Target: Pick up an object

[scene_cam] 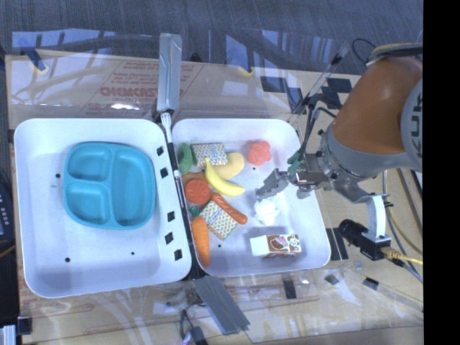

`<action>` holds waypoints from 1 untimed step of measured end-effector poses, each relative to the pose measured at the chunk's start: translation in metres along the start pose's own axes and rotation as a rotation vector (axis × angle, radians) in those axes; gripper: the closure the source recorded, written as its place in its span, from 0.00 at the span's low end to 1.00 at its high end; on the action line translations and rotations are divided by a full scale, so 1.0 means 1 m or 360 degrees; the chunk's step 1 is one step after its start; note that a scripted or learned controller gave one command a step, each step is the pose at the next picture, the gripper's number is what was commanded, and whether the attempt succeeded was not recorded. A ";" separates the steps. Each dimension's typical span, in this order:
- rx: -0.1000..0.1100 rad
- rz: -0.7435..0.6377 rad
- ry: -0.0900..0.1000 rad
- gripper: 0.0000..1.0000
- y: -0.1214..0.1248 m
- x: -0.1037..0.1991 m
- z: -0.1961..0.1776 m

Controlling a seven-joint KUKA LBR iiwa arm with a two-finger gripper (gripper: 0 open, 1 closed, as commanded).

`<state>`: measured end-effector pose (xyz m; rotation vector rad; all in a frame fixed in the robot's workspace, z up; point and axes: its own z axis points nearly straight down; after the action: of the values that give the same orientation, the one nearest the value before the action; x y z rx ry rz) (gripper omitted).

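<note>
**One pick pending in the right bin**

One gripper (pixel 272 185) hovers low over the right bin (pixel 310 225), whether spread or closed I cannot tell. A small white object (pixel 267 210) lies just at its 6 o'clock. Judged step: approach; next, descend and close on it.

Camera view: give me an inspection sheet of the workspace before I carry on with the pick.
Surface: two white bins side by side, left bin and right bin.
Job's things: in the right bin, banana, carrot, small carton, pink ball.
Clutter: blue divided tray in the left bin.
Grippers: end effector over the right bin, above a white item; nothing seen held.
Cables: yellow and black leads at right.
Surroundings: dark carpet.
</note>
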<state>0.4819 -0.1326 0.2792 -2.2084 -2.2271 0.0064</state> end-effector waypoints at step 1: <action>-0.0009 0.0003 0.0000 0.00 0.054 0.035 0.180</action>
<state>0.5341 -0.0972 0.0991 -2.2136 -2.2276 0.0007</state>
